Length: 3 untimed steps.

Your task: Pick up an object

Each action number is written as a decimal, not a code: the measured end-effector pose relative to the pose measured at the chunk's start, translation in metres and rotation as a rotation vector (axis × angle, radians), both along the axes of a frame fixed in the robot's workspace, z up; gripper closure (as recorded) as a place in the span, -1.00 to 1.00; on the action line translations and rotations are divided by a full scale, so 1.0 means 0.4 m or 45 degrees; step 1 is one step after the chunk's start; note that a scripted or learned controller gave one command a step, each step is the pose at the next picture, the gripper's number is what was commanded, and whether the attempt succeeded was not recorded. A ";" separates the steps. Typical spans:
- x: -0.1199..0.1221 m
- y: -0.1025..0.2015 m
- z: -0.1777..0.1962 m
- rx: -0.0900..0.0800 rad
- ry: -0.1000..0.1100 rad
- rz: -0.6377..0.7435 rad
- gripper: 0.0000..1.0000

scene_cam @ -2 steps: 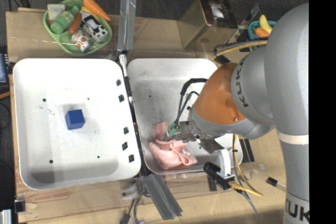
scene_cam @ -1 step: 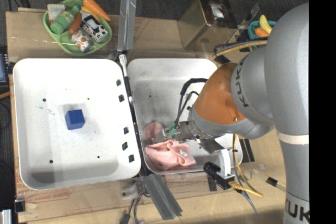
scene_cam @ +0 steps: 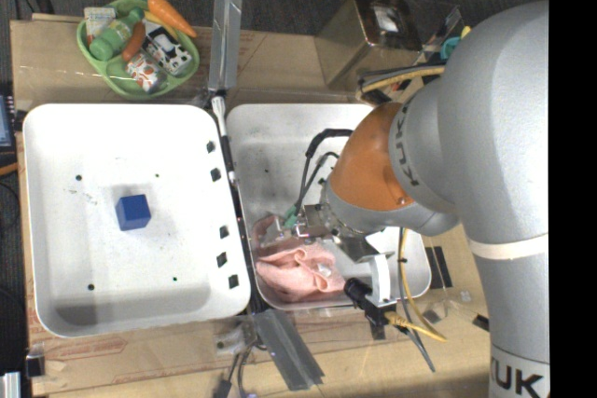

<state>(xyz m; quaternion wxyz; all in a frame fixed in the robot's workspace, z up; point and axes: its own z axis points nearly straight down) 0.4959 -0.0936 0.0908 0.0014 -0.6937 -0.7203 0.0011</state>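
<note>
The KUKA arm (scene_cam: 485, 154) is reaching in from the right and is bending down over the right-hand white bin (scene_cam: 270, 135), so that its orange wrist band (scene_cam: 373, 172) is hanging above the bin's middle. This posture is placing the gripper (scene_cam: 303, 224) low at the near part of that bin, which suggests a descent onto the contents lying there.

The most likely target is a pink, crumpled, soft-looking object (scene_cam: 294, 270), possibly cloth or a soft toy, lying against the near wall of the right bin. The gripper is sitting just above and touching or nearly touching its upper edge; which of the two cannot be determined. A small green part (scene_cam: 291, 219) is showing at the gripper.

The wrist body is covering the fingers, so whether they are apart or together cannot be told, and nothing is confirming a grasp.

The left-hand white bin (scene_cam: 56, 200) is holding a blue cube (scene_cam: 133, 211), well apart from the arm, resting on the bin floor. Beyond the bins, a green bowl (scene_cam: 98, 61) is holding toy food, including an orange carrot (scene_cam: 170, 12); it is standing on the bench outside the working area and is probably serving as a supply.

Judgement: the pick is at the approach or closing stage and is not yet complete.
</note>
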 end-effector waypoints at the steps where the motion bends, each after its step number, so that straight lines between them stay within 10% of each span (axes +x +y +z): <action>1: 0.000 0.000 0.022 0.001 0.003 0.003 1.00; 2: 0.000 0.000 0.022 0.001 0.003 0.004 -1.00; 3: 0.163 -0.002 0.000 0.001 0.002 -0.150 -1.00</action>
